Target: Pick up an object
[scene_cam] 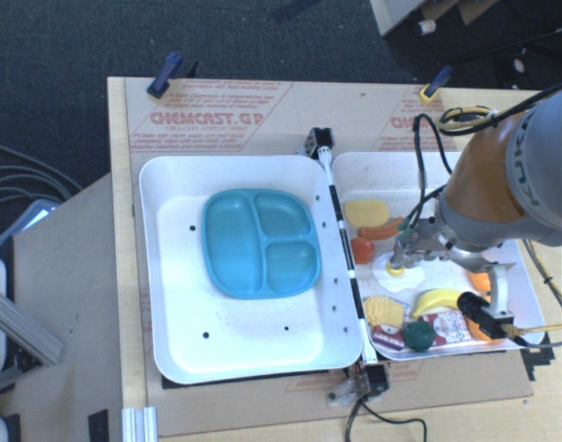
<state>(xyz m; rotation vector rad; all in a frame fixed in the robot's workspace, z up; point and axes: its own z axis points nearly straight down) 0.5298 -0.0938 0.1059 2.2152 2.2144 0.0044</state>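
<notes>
The fried egg lay in the right bin, directly under our claw; whether the claw was wide or gripping we could not tell, so nothing looked lifted; a banana, carrot and waffle crowded close; the blue plate sat apart.

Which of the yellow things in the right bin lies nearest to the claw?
The small fried egg, right under the claw. The banana, the yellow waffle and the pale yellow piece lie farther away.

Arm reaching in from right, claw pointing down.
</notes>
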